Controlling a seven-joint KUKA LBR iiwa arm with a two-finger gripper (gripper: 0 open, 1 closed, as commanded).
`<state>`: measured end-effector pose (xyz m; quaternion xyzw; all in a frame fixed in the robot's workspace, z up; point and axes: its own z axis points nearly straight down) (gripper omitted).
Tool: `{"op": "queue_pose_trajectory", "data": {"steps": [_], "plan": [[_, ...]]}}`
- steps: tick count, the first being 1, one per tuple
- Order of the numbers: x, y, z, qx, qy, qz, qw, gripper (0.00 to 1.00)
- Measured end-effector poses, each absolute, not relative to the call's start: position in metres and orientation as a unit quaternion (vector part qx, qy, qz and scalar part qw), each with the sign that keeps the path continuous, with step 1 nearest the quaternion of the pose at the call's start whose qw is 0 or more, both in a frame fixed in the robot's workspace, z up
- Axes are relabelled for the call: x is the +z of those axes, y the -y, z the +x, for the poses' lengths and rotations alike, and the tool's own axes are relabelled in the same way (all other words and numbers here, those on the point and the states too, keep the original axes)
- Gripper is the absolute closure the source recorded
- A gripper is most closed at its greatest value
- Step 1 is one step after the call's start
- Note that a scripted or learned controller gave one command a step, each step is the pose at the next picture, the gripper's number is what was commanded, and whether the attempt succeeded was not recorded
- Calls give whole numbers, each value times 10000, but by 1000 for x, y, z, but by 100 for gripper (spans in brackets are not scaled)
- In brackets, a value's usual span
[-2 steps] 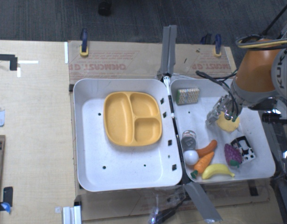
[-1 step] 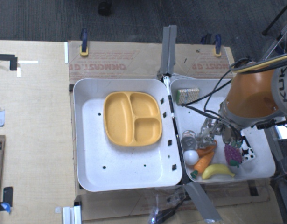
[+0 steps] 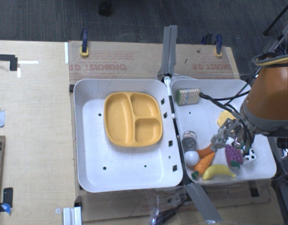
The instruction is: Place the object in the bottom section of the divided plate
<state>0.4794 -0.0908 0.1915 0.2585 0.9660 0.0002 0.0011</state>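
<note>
1. The yellow plate (image 3: 133,118) is sitting in the left bin (image 3: 87,172).
2. The gripper (image 3: 226,137) is hovering over the right bin's (image 3: 265,170) toys; finger spread unclear.
3. Purple grapes (image 3: 233,154) are lying just beneath; descending squarely should secure them.

Two bins sit side by side on bench. Divided plate (image 3: 133,118) lies in left bin (image 3: 87,168), upper-middle. In right bin (image 3: 268,170): sponge (image 3: 188,96) at back-left; jar (image 3: 188,138) w/ egg (image 3: 190,157) just in front; carrot (image 3: 205,159) right of egg; banana (image 3: 218,172) at front; grapes (image 3: 233,155) behind banana; dice (image 3: 249,157) right of grapes. Gripper (image 3: 226,137) hangs above carrot & grapes.
</note>
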Motion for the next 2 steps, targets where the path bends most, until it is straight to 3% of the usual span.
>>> {"op": "queue_pose_trajectory", "data": {"steps": [1,2], "plan": [[91,169,477,1,-9286,3710,-7,100],[110,139,478,2,-9433,3320,5,100]]}}
